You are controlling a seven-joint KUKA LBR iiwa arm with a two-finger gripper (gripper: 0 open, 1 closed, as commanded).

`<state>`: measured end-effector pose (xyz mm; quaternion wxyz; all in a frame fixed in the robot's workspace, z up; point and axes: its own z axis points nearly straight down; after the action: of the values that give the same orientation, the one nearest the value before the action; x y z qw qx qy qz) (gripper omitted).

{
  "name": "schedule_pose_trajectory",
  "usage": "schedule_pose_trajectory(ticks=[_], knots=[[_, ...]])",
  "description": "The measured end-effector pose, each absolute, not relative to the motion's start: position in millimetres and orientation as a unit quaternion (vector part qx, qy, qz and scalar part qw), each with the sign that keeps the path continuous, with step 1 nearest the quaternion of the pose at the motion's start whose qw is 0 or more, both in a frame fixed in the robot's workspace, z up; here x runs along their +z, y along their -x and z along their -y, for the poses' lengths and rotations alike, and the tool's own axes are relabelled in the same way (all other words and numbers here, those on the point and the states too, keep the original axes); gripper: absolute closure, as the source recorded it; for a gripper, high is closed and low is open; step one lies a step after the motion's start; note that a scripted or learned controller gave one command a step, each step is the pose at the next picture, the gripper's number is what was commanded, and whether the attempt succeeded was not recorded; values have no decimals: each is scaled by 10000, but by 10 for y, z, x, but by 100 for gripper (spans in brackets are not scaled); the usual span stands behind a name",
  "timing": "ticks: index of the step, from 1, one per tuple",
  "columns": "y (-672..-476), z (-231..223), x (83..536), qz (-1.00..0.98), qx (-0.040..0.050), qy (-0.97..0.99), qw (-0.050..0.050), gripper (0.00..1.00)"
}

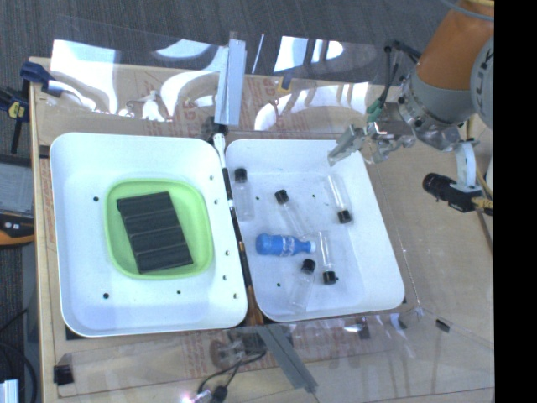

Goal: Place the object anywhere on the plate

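A green plate (198, 225) sits in the left white bin (75, 166). A dark ridged rectangular block (153, 231) lies flat on the plate, roughly at its middle. My gripper (356, 149) hangs over the far right corner of the right bin (377, 250), well away from the plate. It looks open, with nothing between its fingers (341, 150).
In the right bin lie a small blue bottle (284, 244) and several clear vials with black caps (288, 208). A metal divider (228, 82) stands behind the gap between the bins. A black fitting (449, 191) sticks out to the right of the bench.
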<state>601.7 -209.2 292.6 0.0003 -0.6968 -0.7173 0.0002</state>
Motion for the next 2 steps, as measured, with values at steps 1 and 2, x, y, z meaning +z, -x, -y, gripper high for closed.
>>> schedule_pose_trajectory(ticks=[1, 2], knots=[[-5763, 2105, 4206, 7013, 3, 7129, -2, 0], [-5207, 2065, 4429, 6627, 6, 7489, 9, 0]])
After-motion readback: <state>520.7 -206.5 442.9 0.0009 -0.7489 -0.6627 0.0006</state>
